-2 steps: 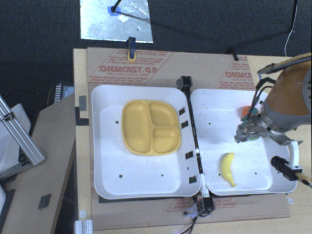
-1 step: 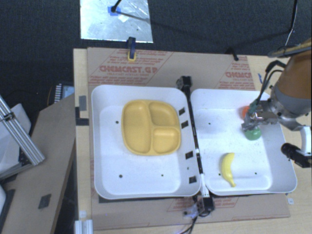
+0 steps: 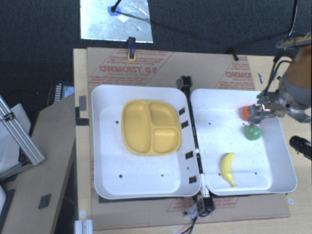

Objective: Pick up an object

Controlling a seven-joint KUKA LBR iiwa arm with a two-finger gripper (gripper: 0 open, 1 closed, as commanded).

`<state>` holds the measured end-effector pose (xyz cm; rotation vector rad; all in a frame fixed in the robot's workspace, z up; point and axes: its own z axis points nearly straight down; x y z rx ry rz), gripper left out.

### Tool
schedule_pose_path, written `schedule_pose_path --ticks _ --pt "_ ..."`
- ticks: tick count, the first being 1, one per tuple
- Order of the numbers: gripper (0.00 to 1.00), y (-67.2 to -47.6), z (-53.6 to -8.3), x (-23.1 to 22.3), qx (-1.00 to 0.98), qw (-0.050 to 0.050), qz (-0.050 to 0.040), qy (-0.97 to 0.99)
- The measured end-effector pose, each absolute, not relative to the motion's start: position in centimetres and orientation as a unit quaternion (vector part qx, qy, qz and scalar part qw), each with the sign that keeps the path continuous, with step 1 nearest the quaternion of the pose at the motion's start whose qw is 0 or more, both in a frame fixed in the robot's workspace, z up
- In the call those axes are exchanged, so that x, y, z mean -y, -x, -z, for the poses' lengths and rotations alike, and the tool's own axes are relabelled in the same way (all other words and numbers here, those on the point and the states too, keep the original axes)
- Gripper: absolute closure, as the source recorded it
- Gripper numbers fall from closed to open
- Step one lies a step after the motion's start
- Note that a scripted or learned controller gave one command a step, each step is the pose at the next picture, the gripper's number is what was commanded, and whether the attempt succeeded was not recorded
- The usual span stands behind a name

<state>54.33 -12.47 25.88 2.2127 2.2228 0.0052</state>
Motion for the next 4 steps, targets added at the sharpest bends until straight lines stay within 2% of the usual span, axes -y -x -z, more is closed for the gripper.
schedule_pose_path --ticks 1,3,4 --pt "1.00 -54.3 -26.1 7.8 -0.710 0.001 -0.0011 -0.704" --pt "1.00 -52.6 -25.5 -4.4 -0.711 0.000 -0.0015 -0.703" --pt "1.00 -51.1 -25.1 -9.5 -0.711 -0.001 -0.0010 -0.703"
